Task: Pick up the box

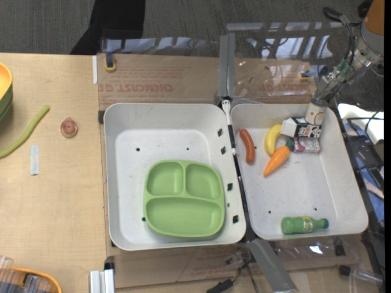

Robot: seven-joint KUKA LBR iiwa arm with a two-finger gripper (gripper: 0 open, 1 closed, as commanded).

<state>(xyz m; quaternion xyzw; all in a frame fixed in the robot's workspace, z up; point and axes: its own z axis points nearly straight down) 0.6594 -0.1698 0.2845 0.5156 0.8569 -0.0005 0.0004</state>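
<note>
My claw (316, 110) hangs over the far right corner of the right shallow white bin (342, 163), close against its back rim, and from this angle I cannot tell how it is set or whether it grips anything. Just beneath and beside it lies the small black-and-white printed cardboard box (303, 136), with its right end near the bin's right wall and its left end touching the yellow banana (272, 139). The orange carrot (277, 160) leans against the box's lower left corner, so that side is crowded. A red sausage (247, 146) lies apart, nearer the left wall. The green plastic bottle (304, 224) rests on its side along the near rim, well apart from the box, and the middle of the floor between them is open. The left white bin (122, 163) carries a green divided plate (184, 198) toward its near edge.
</note>
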